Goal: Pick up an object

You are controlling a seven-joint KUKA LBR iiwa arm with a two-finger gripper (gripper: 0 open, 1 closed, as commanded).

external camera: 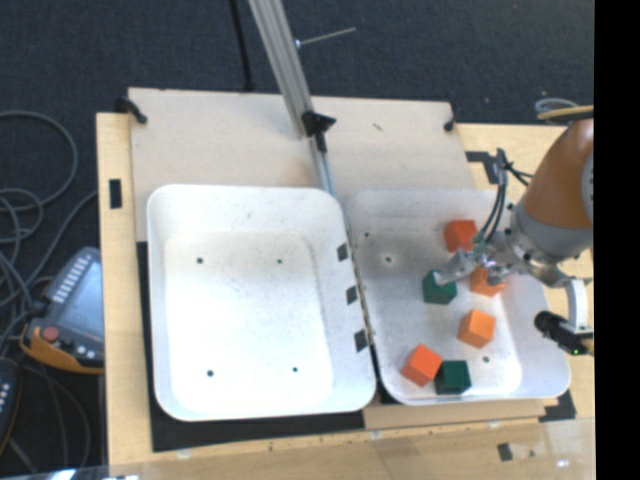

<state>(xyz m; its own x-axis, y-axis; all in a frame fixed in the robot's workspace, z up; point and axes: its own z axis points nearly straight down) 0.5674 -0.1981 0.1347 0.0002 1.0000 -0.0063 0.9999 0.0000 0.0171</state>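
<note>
The right bin (400, 223) holds several small blocks. Orange blocks lie at the back (460, 235), in the middle (477, 327) and near the front (421, 364). Another orange block (488, 283) sits right beside my gripper (472, 265). One green block (438, 289) lies just left of the gripper and another (453, 376) sits at the front edge. The gripper hangs low in the bin between the upper green block and the nearby orange one. Nothing is visibly lifted by it.
The left bin (250, 298) lies beside the right one, with a raised divider edge between them. A slanted metal pole (285, 58) rises behind the bins. The arm's orange-banded wrist (560, 193) overhangs the right bin's far right side.
</note>
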